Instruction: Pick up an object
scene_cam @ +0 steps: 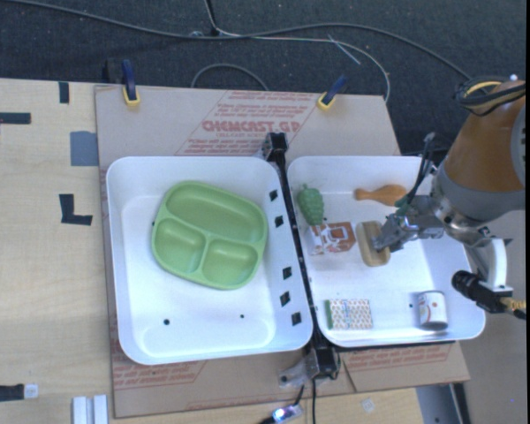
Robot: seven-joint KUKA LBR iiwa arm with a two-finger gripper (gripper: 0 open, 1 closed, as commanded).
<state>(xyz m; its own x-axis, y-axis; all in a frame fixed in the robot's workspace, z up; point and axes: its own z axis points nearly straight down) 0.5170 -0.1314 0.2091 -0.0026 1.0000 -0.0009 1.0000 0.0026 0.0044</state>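
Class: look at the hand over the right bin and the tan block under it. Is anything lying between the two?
Nothing visible does. The hand sits right above the tan block in the right bin. The nearest thing, the orange-and-white packet, lies apart to the block's left.

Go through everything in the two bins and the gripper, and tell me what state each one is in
Green divided plate: right side up, left bin.
Green pinecone-like toy: lying by the divider.
Orange toy: lying flat.
Tan block: under the gripper.
Patterned pad: flat.
Small can: on its side.
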